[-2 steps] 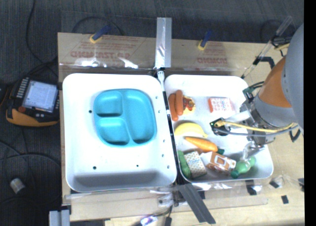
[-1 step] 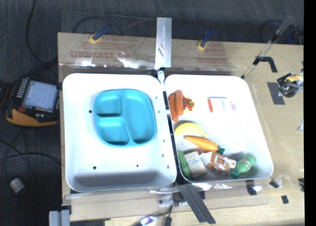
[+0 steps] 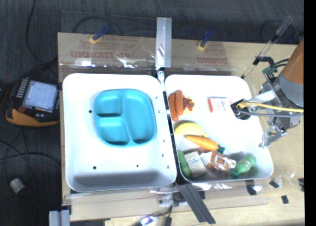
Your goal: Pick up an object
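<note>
Two white bins sit side by side on the table (image 3: 290, 173). The left bin (image 3: 79, 170) holds one blue plate (image 3: 126, 116) with three compartments. The right bin (image 3: 249, 85) holds seven things: an orange sausage toy (image 3: 176, 102) at its upper left, a small white packet (image 3: 218, 104) with red print (too small to read), a yellow fruit (image 3: 187, 128), one carrot (image 3: 202, 143), then a green packet (image 3: 192, 164), a brown carton (image 3: 221, 162) and a green bottle (image 3: 243, 165) along its lower edge. Red lettering on the clear sheet (image 3: 113, 52) behind the bins cannot be read. The tool (image 3: 270, 138) hangs at the right bin's right rim; whether it is open or closed I cannot tell.
</note>
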You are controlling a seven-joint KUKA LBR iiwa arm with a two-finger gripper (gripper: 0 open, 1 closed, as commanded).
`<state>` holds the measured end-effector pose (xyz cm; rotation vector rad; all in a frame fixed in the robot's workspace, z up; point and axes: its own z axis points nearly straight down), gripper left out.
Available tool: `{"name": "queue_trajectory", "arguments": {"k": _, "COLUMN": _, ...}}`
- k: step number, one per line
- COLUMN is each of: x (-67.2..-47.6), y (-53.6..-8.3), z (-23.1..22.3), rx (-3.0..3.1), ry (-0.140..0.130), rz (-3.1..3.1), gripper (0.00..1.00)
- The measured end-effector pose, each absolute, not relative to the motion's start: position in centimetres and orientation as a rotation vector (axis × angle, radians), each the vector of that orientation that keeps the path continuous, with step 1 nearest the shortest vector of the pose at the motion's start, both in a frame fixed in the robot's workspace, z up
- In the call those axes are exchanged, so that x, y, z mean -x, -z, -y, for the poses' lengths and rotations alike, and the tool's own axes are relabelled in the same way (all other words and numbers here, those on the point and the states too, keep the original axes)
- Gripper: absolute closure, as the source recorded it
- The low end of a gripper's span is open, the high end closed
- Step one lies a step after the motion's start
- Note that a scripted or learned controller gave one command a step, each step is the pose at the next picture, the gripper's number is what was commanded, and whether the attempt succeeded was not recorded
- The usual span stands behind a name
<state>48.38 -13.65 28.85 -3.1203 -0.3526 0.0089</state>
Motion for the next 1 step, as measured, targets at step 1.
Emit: {"name": "queue_trajectory", "arguments": {"k": 1, "x": -48.25, "y": -18.2, "z": 6.64, "rx": 3.073, "ry": -0.011, "rz": 0.638, "gripper": 0.0}}
